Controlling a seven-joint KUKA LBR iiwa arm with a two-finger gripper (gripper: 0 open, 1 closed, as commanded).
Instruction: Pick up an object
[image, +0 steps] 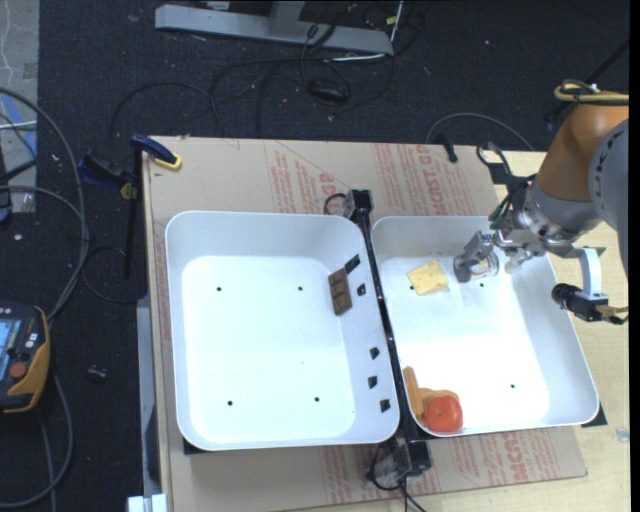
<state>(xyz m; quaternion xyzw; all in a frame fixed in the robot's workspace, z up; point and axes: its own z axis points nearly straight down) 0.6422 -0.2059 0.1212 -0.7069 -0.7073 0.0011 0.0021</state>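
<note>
Camera view: the claw hangs low in the right bin, near its far edge, just beside a yellow piece. Whether it is apart or together cannot be told. Nothing is seen held. A red-orange object lies at the near left corner. Judged: pickup not yet done.

Black cables cross the dark floor beside a yellow-handled clamp.

Objects lie scattered across two bins.
Yellow sponge flat just left of the jaws; red-orange toy well below them; brown block far left.
</note>
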